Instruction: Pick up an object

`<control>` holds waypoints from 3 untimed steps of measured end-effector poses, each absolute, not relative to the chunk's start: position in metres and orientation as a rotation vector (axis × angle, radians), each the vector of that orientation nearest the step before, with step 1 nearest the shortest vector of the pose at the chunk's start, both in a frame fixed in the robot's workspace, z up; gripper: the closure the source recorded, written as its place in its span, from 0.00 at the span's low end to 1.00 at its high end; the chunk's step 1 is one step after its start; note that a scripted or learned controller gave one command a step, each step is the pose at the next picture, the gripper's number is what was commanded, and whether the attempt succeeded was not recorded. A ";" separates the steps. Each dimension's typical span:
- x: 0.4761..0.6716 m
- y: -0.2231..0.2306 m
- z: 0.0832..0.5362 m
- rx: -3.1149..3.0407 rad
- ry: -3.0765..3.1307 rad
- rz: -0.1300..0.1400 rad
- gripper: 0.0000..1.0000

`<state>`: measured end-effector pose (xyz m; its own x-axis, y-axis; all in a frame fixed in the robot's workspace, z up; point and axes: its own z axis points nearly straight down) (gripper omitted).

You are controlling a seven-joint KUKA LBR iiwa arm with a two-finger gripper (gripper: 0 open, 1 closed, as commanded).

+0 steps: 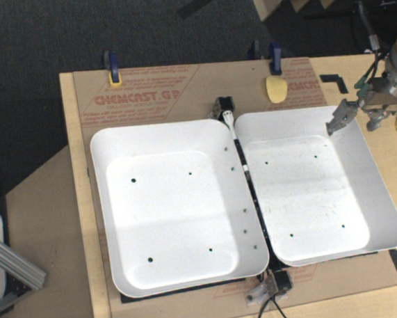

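At roughly 3 o'clock in the camera view, up near the right edge, the gripper (357,115) hangs over the far right corner of the right bin (367,173). Its two grey fingers (339,118) are spread apart w/ nothing between them; one points toward 8 o'clock over the bin rim, the other sits closer to the wrist. Arm detail behind it is cluttered, so finger shape is only approx.

Neither bin shows an object on its white floor, just small dark dots. Left bin (118,197) sits touching the right one along a dark seam running approx 12 to 6 o'clock.

Closest loose thing: a small pale yellow object (276,88), lying on the brown board (150,93) at about 12 o'clock from the right bin, just outside its far rim, below a blue clamp (275,58). A second blue clamp (112,62) w/ a yellow tip sits at 12 o'clock from the left bin. Can't tell what the yellow object is; blurred.
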<state>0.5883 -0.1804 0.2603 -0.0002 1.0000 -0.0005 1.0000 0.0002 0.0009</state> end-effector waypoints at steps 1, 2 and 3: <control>0.589 -0.180 0.271 2.218 2.219 0.003 1.00; 0.600 -0.158 0.443 2.204 2.213 0.016 1.00; 0.649 -0.144 0.276 2.226 2.233 -0.010 1.00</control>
<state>0.6495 -0.1441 0.2764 -0.0034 1.0000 0.0033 0.9999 0.0035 -0.0126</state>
